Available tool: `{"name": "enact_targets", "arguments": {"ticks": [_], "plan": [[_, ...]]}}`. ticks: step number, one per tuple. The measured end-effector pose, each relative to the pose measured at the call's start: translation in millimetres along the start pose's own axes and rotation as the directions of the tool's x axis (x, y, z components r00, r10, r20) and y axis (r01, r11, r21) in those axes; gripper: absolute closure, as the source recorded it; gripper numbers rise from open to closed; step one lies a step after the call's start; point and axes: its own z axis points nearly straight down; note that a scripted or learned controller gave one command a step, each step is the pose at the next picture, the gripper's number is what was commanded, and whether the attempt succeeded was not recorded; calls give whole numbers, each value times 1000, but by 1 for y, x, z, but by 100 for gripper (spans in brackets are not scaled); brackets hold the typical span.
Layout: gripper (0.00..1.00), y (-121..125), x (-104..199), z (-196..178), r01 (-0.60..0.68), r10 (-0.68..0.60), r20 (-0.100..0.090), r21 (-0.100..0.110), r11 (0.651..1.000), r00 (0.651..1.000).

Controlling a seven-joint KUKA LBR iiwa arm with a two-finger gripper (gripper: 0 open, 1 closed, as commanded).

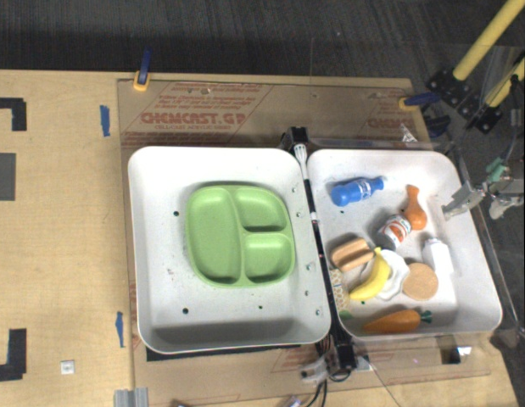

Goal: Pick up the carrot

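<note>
The carrot (392, 320) is orange with a small green tip at its right end. It lies flat along the front wall of the right bin (471, 270), pointing left to right. A yellow banana (370, 283) and a round tan disc (420, 282) lie just behind it, close to touching.
The right bin also holds a blue bottle (357, 190), an orange pear-shaped toy (415, 209), a small red-labelled jar (396, 230), a white bottle (438, 253) and a brown bun (350, 252). A green divided plate (241, 234) sits in the left bin (152, 253). Grey metal clamps (470, 198) stand at the right bin's edge.
</note>
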Motion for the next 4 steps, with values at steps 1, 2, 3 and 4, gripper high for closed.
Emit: {"name": "enact_targets", "arguments": {"ticks": [1,2,3,4], "plan": [[0,70,-21,101,-140,140,2,2,990,990],[0,83,11,167,-158,158,2,-8,987,987],[0,87,80,174,-191,191,-1,-6,981,982],[100,88,77,162,-191,191,6,-10,982,982]]}}
